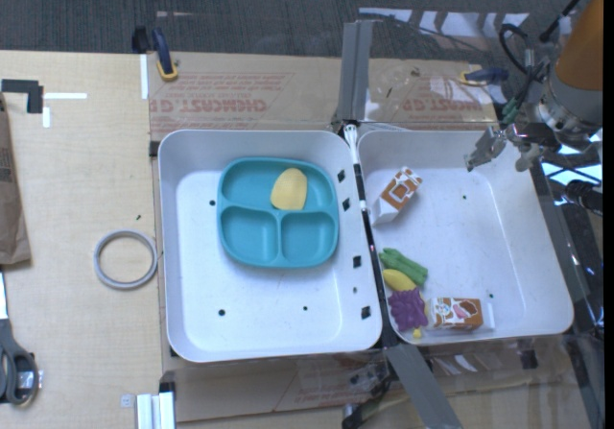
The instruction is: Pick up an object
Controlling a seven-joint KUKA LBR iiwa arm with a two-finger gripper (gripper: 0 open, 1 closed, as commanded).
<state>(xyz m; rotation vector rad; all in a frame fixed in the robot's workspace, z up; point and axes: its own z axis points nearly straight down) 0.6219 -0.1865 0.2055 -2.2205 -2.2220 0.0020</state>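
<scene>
Gripper (507,151): poised above the far right corner of the right bin (537,254), fingers spread and gripping nothing. Nearest candidate, orange-and-white carton (400,190): lies to the gripper's left and slightly nearer, by the bin's left wall, long axis slanting far-right to near-left. Bare white floor between them; other small items sit well apart at the near-left corner.
</scene>
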